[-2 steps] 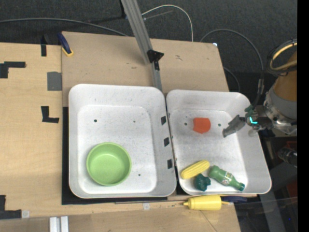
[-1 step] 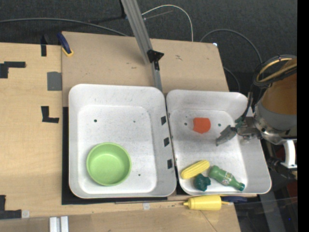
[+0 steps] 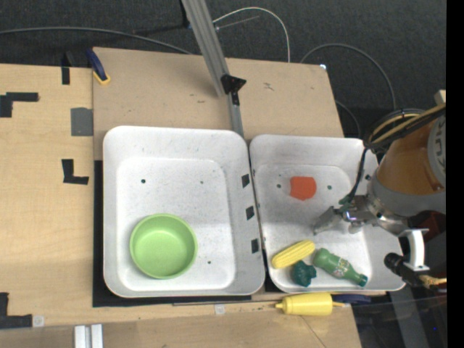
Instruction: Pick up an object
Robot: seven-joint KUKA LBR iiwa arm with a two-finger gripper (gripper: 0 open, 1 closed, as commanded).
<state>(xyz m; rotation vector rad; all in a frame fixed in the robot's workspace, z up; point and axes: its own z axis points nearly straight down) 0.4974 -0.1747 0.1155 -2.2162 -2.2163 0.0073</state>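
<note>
The claw (image 3: pixel 330 220) hangs spread and holding nothing over the right bin (image 3: pixel 312 147) — inside, one orange block (image 3: pixel 304 187), one corn (image 3: pixel 293 254), one green bottle (image 3: pixel 339 265). One green bowl (image 3: pixel 164 246) sits in the left bin (image 3: pixel 174 140).

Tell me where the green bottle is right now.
The green bottle lies on its side in the right bin, near that bin's front edge. The corn cob and a small dark green piece are on its left, with the gripper just above.
</note>
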